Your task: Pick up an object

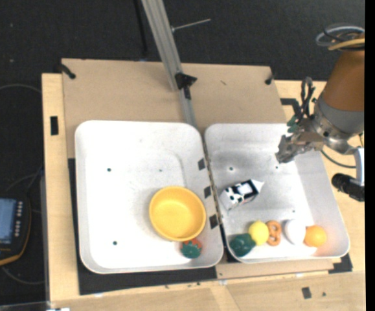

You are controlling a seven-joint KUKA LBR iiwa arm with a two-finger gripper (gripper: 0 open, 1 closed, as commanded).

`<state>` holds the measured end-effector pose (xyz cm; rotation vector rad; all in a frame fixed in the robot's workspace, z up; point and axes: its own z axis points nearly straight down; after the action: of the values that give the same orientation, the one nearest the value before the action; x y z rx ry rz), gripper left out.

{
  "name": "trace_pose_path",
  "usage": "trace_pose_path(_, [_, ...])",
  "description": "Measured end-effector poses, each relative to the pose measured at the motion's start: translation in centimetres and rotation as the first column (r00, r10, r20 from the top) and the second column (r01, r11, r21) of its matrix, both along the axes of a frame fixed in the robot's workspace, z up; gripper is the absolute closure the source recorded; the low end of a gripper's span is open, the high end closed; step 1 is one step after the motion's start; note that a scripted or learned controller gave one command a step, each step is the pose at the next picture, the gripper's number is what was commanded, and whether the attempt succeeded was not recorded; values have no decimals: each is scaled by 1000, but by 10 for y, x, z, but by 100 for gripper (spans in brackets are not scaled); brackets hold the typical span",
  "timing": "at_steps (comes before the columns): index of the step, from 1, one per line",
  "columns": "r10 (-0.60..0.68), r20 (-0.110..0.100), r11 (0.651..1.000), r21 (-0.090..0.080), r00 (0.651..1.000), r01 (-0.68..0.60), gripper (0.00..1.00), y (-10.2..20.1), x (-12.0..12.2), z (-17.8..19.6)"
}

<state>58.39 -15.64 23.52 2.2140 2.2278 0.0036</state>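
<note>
Black-and-white cow toy (241, 194) lies in right bin (317, 173) by its left wall, long axis diagonal, below-left of gripper (285, 151), which hovers w/ nothing visibly held; jaw state: can't tell.

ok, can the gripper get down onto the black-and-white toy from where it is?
Probably yes: the gripper hangs over the right bin, and the black-and-white toy lies apart on bare floor.

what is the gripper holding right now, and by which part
Nothing seems held. The gripper hangs over bare floor of the right bin, apart from the black-and-white toy and the small items along the near wall. Whether it is open cannot be told.
</note>
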Motion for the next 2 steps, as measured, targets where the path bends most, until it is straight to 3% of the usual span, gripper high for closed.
trace_pose_path(2, [0, -2, 1000, 0, 1000, 0, 100, 110, -5, -9])
